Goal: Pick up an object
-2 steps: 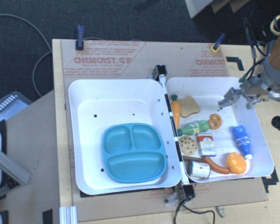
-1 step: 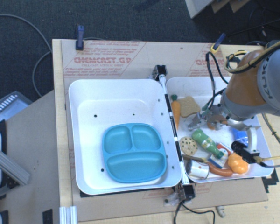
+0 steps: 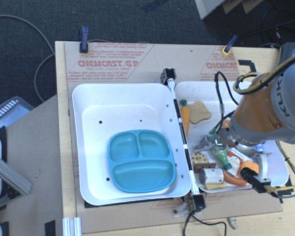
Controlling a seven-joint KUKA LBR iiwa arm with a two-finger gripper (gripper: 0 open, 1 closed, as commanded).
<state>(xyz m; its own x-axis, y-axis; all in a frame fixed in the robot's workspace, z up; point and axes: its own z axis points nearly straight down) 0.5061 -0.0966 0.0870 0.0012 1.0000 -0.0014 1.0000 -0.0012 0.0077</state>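
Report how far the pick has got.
Done: the arm has reached into the right bin, with the gripper low among the clutter. In hand: nothing visibly held. Left: grasp and lift an item; the toy carrot and the bread piece lie untouched.

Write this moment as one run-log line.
arm: over right bin | gripper: low among items | grasp: unclear | blue tray: left bin

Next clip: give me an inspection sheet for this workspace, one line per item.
Surface: bench with two white bins side by side.
Job's things: right bin holds bread slice, carrot, dice block, other small toys.
Clutter: blue divided plate in left bin.
Grippers: gripper low among the toys; grasp unclear.
Cables: black cable loops along the arm; grey cable on floor.
Surroundings: dark carpet.
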